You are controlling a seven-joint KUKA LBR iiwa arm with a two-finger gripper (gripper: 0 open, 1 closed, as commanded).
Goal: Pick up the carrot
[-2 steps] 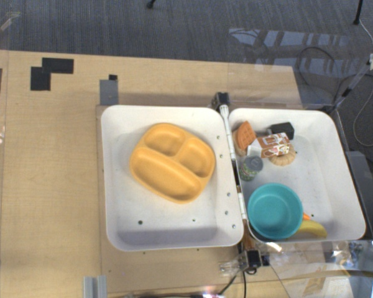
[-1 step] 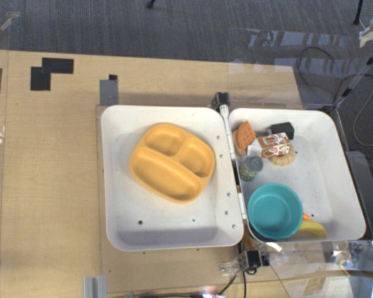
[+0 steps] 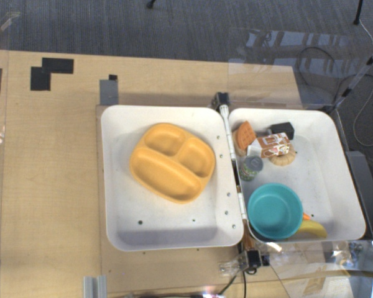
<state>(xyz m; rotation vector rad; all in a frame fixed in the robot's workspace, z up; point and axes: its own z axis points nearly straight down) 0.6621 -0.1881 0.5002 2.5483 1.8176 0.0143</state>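
Carrot point(image 3: 306, 216) appears to be the small orange sliver at the near right corner of the right bin point(image 3: 336, 166). It is wedged between the teal bowl point(image 3: 273, 211) and a yellow curved piece point(image 3: 315, 230), and touches both. How wide the pincer stands, or whether it has hold of anything, cannot be told.

Risks: little of the carrot is exposed, so a grab there could close on the bowl rim or the yellow piece, or strike the bin wall.

Farther back, the right bin also holds a grey-green round cap point(image 3: 250, 166), a patterned small box point(image 3: 273, 145) on a pale biscuit point(image 3: 286, 158), an orange cracker point(image 3: 243, 138) and a black block point(image 3: 281, 129). The left bin point(image 3: 121, 185) holds a yellow divided plate point(image 3: 173, 161) with nothing in its compartments.
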